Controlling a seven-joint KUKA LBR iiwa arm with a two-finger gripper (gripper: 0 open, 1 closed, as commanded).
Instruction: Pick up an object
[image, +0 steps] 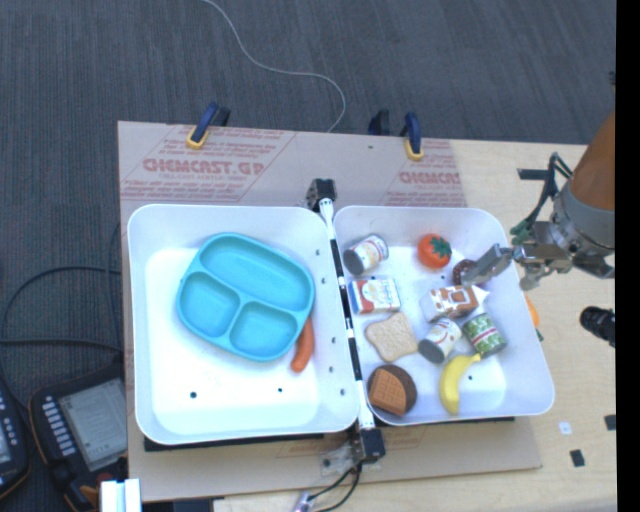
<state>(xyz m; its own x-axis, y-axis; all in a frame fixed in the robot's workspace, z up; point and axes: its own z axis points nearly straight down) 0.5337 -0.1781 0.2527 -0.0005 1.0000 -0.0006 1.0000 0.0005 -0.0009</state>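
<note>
Camera view gives me the gripper (478, 268) over the right bin's (520, 400) right edge, beside the milk carton (452, 300); I cannot tell its grip.

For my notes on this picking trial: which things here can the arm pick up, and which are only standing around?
Belonging to the job:
two-finger gripper
red toy tomato
yellow toy banana
small tin can with a red label
slice of toy bread
orange toy carrot

Just lying about:
blue plastic divided plate
blue and yellow clamps
white cable
</note>
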